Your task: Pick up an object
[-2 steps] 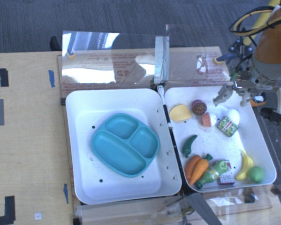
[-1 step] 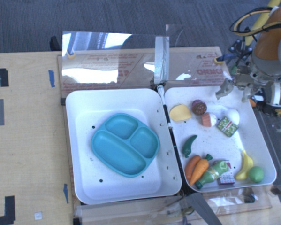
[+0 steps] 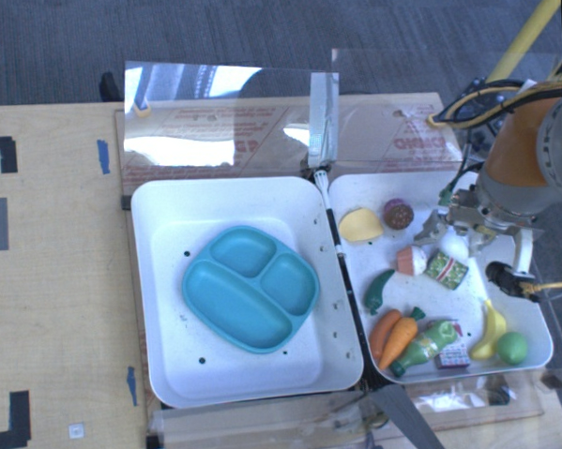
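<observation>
Gleaming round-cornered blue plastic tray [image 3: 251,287]

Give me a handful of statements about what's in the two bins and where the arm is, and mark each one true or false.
1. The blue divided plate lies in the left bin. True.
2. The two carrots lie on the blue plate. False: they lie in the right bin, near its front left corner.
3. The gripper is over the right bin. True.
4. The yellow lemon-shaped piece sits at the front edge of the right bin. False: it sits near the back left corner of that bin.
5. The banana and the green round fruit lie close together near the right bin's front right corner. True.
</observation>
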Action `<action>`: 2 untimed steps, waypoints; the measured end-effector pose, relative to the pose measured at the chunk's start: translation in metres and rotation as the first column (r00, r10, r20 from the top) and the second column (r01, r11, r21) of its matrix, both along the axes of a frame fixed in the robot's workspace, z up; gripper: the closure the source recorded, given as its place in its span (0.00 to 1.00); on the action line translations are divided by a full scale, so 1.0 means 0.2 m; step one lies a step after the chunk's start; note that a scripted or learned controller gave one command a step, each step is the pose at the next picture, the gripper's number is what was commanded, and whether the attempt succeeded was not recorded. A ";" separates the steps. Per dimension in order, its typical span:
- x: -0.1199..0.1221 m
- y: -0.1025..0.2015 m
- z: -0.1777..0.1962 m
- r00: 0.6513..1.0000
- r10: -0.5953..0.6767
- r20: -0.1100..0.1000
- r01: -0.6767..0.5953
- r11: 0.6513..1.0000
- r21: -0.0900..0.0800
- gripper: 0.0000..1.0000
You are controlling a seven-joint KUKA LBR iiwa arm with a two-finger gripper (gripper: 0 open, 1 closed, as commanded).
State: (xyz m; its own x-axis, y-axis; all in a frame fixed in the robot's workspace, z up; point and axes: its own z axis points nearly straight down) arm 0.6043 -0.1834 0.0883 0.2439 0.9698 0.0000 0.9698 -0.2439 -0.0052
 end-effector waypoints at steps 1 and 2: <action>-0.21 0.04 -0.01 1.000 -0.016 0.008 0.016 1.000 -0.002 0.00; -0.20 0.04 0.06 1.000 -0.018 0.017 0.018 1.000 -0.004 1.00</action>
State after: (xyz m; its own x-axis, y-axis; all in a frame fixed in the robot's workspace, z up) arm 0.5647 -0.1762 0.0994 0.2610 0.9653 0.0006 0.9653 -0.2610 0.0126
